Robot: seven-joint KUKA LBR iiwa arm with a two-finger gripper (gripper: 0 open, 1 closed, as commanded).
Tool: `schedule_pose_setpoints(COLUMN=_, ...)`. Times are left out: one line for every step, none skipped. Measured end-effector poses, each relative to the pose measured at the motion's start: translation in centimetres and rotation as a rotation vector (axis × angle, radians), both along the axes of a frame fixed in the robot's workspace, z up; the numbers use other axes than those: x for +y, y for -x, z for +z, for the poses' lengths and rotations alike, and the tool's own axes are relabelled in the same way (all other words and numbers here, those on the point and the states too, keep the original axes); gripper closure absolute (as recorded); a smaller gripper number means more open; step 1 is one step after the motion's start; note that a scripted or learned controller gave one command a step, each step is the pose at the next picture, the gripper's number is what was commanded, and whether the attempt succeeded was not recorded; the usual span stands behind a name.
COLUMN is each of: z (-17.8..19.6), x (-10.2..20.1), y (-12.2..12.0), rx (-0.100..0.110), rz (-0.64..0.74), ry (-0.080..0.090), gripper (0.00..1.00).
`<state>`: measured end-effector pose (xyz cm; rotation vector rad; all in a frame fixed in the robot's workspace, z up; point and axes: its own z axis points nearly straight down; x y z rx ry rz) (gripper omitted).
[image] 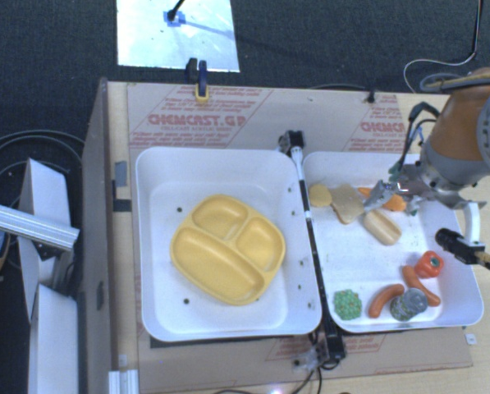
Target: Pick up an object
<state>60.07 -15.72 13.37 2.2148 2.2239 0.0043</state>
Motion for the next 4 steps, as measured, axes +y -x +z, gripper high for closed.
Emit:
schedule_pose_setpoints(z=-5.0, x=-0.8, y=0.9, rx=0.003, rz=-0.002, ry=0.000, gripper=0.00)
schedule_pose_setpoints(z=-0.5, x=0.9, y=-4.5, rx=-0.001, rz=0.001, ry=0.001, gripper=0.00)
schedule_pose_setpoints(z=-3.2, x=0.6, y=-3.7, rx=-0.014, rz=0.001, ry=0.006, gripper=0.00)
schedule_pose_setpoints(z=-0.4, x=2.0, y=-0.9, rx=0.001, rz=-0.002, ry=0.001, gripper=0.00)
